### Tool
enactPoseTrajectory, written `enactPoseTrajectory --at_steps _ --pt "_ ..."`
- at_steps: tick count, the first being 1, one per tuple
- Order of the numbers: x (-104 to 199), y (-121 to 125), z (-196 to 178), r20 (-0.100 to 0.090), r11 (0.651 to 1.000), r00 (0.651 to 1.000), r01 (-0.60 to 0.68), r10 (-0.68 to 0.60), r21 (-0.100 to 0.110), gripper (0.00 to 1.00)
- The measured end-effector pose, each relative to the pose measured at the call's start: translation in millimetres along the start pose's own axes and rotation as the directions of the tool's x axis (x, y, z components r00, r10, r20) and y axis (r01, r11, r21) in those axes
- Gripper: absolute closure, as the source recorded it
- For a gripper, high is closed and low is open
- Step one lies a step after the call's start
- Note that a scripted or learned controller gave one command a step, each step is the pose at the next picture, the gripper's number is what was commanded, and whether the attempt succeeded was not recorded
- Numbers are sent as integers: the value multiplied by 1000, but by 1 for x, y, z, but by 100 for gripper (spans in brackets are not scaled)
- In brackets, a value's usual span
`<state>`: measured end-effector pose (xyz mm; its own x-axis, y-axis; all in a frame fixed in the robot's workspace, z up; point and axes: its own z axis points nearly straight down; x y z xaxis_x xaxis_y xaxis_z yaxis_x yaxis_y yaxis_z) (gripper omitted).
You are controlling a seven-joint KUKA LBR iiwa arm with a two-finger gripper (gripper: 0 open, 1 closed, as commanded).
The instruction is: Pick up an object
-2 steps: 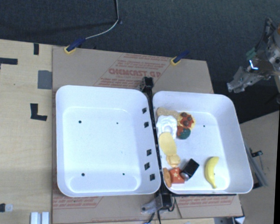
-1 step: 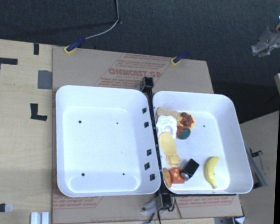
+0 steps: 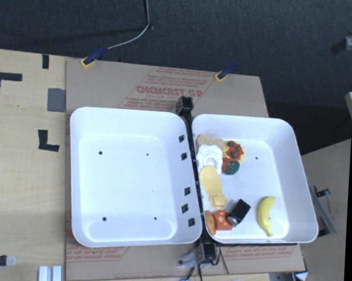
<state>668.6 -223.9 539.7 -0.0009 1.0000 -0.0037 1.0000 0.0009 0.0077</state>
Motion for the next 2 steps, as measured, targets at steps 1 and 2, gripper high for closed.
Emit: enactPoseTrajectory --at_steps 1,2 --pt "32 -98 4 -6 1000 1000 0 0 11 100" --pt "-1 -37 6 0 1000 1000 -1 1 7 100"
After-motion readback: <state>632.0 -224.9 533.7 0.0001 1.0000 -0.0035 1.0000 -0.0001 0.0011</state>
